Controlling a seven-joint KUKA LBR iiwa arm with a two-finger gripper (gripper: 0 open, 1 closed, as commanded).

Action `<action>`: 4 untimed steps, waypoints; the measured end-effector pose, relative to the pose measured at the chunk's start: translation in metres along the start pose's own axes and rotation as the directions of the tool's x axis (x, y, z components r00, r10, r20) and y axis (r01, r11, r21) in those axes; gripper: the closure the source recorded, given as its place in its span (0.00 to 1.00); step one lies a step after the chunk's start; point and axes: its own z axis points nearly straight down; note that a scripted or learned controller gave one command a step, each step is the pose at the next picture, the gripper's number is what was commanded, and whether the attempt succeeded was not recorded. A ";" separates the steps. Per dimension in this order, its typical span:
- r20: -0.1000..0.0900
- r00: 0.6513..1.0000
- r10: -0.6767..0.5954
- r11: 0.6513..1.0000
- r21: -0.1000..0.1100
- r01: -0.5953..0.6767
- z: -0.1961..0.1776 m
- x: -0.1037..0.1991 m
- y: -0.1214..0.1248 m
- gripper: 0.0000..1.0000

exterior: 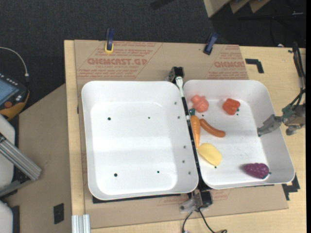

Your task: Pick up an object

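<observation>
camera view, slanted down on 2 white bins. your gripper [268, 125] sits at the right rim of the right bin [252, 93], low, reaching in from the right. only a grey tip shows against the white floor, so you cannot tell how the jaws stand, and nothing is seen between them.

candidates all lie in the right bin. the pink piece [199, 103] and red piece [231, 106] sit toward the back. the carrot [195, 129] lies tight along the divider wall, touching the sausage [212, 128]; the yellow piece [210, 154] is just below them. the purple grapes [255, 169] sit alone near the front-right corner.

judgement: the left-side cluster is crowded and pressed to the wall, poor finger room. the red piece and grapes have bare floor around them, and the grapes are close to the rim. the left bin [138, 135] holds open floor.
</observation>
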 end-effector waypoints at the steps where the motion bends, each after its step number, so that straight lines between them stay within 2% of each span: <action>1: 0.002 1.000 -0.001 1.000 -0.003 0.001 -0.011 0.000 0.001 1.00; 2: -0.003 1.000 -0.016 1.000 -0.010 0.016 -0.103 0.147 -0.008 1.00; 3: -0.002 1.000 -0.010 1.000 -0.009 0.010 -0.140 0.224 0.062 1.00; 4: -0.003 1.000 -0.008 1.000 -0.005 0.008 -0.102 0.319 0.124 1.00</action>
